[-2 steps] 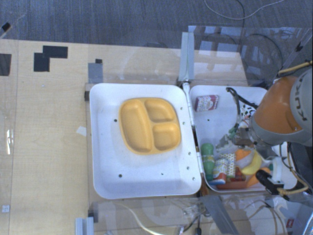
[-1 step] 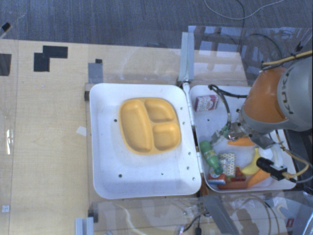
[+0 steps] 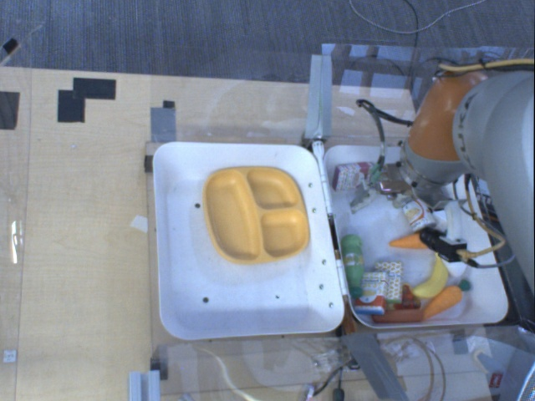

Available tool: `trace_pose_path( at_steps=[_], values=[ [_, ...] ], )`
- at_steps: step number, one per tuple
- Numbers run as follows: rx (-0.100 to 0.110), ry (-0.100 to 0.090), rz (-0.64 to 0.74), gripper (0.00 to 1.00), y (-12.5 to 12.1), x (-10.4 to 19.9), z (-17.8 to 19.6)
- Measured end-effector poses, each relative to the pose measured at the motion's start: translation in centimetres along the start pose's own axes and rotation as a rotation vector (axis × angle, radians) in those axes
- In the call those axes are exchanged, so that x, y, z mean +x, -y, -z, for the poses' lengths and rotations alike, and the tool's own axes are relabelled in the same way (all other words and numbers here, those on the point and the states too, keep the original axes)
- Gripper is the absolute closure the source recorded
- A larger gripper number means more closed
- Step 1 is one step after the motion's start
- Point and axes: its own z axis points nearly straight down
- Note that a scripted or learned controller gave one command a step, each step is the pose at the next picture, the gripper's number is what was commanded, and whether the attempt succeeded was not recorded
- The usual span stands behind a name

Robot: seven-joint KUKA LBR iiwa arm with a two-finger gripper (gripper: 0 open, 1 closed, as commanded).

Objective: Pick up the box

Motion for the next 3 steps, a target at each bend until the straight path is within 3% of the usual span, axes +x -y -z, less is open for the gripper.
trace_pose_path(
  at_steps=[1,2,3],
  values=[
    [0.019,0.0,-0.218,0.0,-4.0,-1.4,-0.7],
    [-0.005,0.0,-0.257,0.0,9.3,-1.0,-0.6],
    [-0.014,-0.003,-0.253,1.0,8.9,-0.8,0.6]
  ],
)
